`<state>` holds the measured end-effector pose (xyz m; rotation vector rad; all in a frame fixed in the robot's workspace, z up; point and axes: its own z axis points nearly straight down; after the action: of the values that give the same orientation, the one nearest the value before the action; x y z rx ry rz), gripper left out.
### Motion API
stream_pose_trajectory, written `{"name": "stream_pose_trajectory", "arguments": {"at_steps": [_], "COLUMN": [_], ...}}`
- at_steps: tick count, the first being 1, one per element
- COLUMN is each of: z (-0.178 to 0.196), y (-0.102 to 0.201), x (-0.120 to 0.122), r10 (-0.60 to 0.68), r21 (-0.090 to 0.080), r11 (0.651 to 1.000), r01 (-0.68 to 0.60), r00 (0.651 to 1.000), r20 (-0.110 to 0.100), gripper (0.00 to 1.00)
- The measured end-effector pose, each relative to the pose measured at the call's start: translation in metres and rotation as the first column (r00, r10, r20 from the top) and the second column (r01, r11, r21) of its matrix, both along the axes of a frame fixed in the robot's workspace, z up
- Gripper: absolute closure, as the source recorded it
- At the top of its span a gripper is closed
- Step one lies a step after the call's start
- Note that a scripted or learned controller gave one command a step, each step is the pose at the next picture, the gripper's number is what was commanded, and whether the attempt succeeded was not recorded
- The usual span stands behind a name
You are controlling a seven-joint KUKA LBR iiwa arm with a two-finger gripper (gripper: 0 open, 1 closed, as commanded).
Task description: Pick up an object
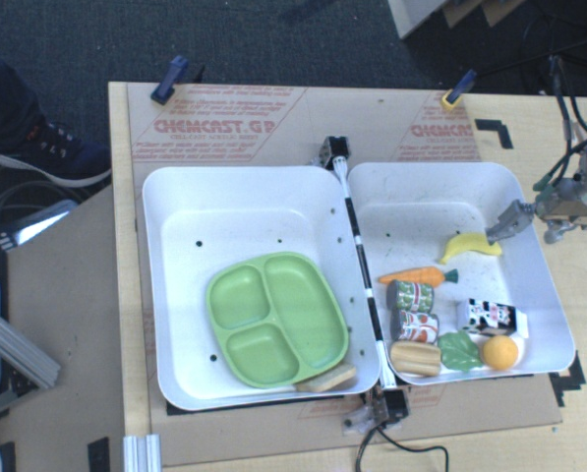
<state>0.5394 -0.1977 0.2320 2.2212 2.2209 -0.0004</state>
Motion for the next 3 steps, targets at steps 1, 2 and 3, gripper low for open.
{"name": "stream_pose_trajectory", "arguments": {"at_steps": [1,2,3], "z": [-0.132,-0.139,-0.147], "y": [0.031,-0.017,0.04], "x": [0.057,0.044,0.098], "r10": [0.002,0.009,0.002], "r21": [-0.003,0.007,0.0], "r11": [1.0,1.0,1.0], "r01": [-0.002,-0.009,-0.002], "r00": [1.0,1.0,1.0], "r20": [0.014,0.016,0.003], "gripper": [0.0,0.0,0.0]}}
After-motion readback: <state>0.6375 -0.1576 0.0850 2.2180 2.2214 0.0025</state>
